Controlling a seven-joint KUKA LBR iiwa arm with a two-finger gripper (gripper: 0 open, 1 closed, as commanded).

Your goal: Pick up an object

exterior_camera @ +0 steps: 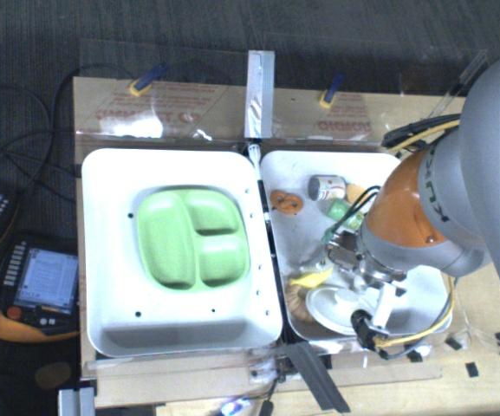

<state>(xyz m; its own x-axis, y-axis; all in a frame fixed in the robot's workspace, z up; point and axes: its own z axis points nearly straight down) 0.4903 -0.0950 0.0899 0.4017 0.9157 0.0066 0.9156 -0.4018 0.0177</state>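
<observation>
Over the right white bin (275, 176), the gripper (353, 271) hangs, fingers' state untellable, with a yellow banana-like piece (310, 278) just at nine o'clock.

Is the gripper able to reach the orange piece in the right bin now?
Probably yes. The orange piece lies bare near the divider of the right bin, with nothing on it; the arm is close beside it.

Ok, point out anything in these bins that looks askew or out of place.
Nothing looks spilled or broken. The green divided tray sits slightly rotated in the left bin. The right bin is cluttered: a small can lies on its side, and a white plate overlaps something brown at the bin's front corner.
</observation>
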